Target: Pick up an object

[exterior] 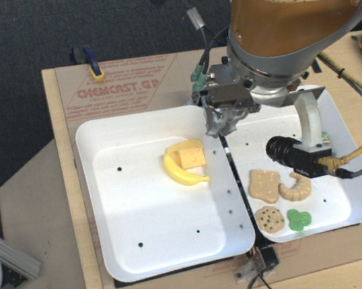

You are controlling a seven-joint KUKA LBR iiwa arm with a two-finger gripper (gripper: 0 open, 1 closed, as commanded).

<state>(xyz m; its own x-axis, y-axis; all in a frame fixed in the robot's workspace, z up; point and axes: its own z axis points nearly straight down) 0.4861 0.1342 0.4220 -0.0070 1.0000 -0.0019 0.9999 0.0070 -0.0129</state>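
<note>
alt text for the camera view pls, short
A grey and orange robot arm's gripper hangs over the divide between two white bins. The left bin holds a banana and a yellow block; the right bin holds bread, a croissant, a cookie and a green piece.

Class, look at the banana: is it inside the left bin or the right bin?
Inside the left bin. The banana lies on its floor beside a yellow block, left of the divider between the bins.

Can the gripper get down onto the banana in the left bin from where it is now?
Probably yes. The gripper hangs over the seam between the bins, just right of the banana. Only the cheese block leans against the banana's upper side; nothing covers it.
</note>
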